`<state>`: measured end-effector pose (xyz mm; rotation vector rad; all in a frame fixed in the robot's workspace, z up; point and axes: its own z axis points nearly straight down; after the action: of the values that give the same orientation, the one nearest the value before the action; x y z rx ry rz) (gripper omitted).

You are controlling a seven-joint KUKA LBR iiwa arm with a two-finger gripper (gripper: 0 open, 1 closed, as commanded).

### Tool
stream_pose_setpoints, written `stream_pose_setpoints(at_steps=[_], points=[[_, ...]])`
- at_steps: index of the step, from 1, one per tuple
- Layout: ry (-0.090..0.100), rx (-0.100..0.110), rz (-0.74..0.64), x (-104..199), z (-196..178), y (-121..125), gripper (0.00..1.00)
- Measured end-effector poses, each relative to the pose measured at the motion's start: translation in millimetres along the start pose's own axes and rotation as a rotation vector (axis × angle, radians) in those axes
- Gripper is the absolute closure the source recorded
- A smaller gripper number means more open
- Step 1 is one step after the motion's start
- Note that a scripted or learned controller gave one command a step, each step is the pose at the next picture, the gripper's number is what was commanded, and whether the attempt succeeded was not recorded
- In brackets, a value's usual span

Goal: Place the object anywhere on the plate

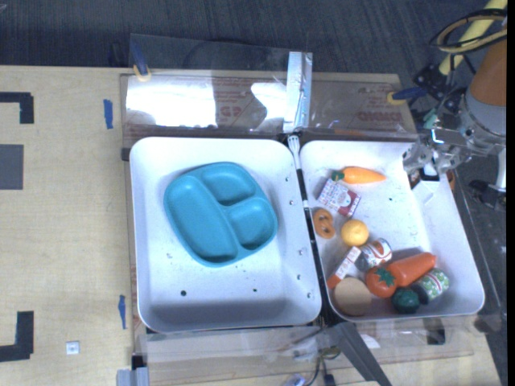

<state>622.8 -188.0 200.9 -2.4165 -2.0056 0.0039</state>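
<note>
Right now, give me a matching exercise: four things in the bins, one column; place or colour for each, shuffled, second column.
1. plate
2. carrot
3. lemon
4. gripper

A. round and yellow, middle of the right bin
B. blue, in the left bin
C. over the right bin's far right corner
D. orange, near the right bin's far edge

Pairs: 1-B, 2-D, 3-A, 4-C

Arm at right edge, hand (426,161) low

plate (221,212): blue, three compartments | lies flat, tilted askew | middle of left bin (153,240)
</note>
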Motion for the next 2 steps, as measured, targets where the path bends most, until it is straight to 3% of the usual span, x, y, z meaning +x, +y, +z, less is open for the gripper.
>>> stream_pose_setpoints(at_steps=[1,2], points=[[0.003,0.004,-0.157,96.1,26.3,0.1,1.0],[0.003,0.002,-0.114,173.5,17.6,-41.2,1.0]])
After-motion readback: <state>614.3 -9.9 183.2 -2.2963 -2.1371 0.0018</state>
